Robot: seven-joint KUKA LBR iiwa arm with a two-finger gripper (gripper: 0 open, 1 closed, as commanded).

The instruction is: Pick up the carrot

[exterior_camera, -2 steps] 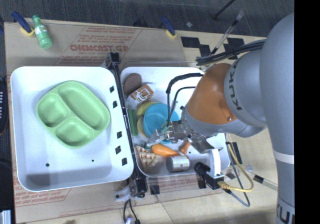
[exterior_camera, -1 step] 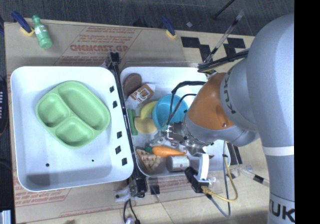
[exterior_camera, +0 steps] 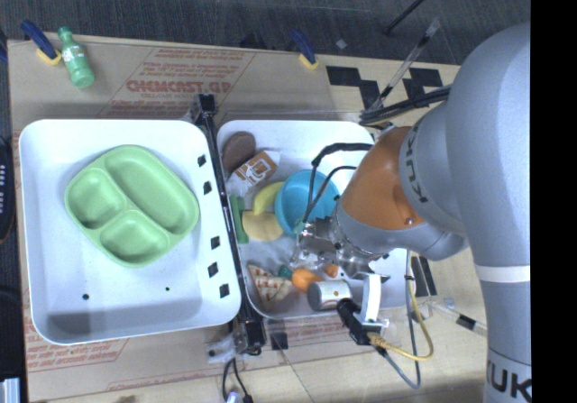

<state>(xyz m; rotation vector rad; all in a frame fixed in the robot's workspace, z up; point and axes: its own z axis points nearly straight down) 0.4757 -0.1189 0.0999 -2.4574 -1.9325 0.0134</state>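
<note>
The carrot (exterior_camera: 304, 279) is lying at the near edge of the right bin (exterior_camera: 297, 132), just beside a waffle-patterned toy (exterior_camera: 267, 283). The gripper (exterior_camera: 317, 259) is hovering right over it; whether its jaws are apart is impossible to tell. Farther back, a blue bowl (exterior_camera: 296, 203) and yellow fruit (exterior_camera: 263, 223) are sitting. In the left bin (exterior_camera: 45, 212) a green divided plate (exterior_camera: 132, 203) is resting.

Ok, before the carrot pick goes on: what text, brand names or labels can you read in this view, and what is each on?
"CHEMCAST GP": red print on the brown board behind the bins.
"KU": part of a brand name on the arm, cut off by the frame.
Small red lines around the board's main print, and along its front edge: too blurred to read.
Orange-and-white packet in the right bin: label unreadable.
</note>
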